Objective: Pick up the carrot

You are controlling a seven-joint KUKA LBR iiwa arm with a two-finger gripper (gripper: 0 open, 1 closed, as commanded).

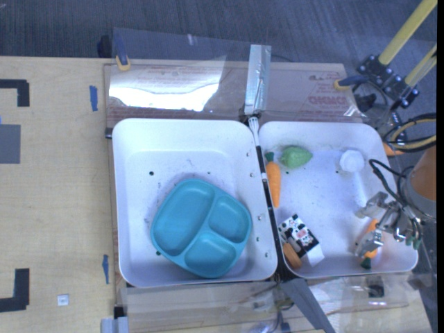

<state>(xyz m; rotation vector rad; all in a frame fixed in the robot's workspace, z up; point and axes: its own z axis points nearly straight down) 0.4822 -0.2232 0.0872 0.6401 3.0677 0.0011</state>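
Observation:
An orange carrot (273, 180) with a green top lies lengthwise against the left wall of the right bin (326, 186), in its far half. My gripper (371, 238) hangs low over the near right corner of that bin, far to the right of the carrot. A small orange thing (372, 225) shows right at the gripper, partly hidden by it. I cannot make out what it is or whether it is held.
In the right bin are a green leafy item (296, 157), a white object (352, 164), a black-and-white block (299, 234) and an orange piece (291, 257) under it. The left bin (139, 158) holds a blue divided plate (201, 226). Cables (399, 186) hang at the right.

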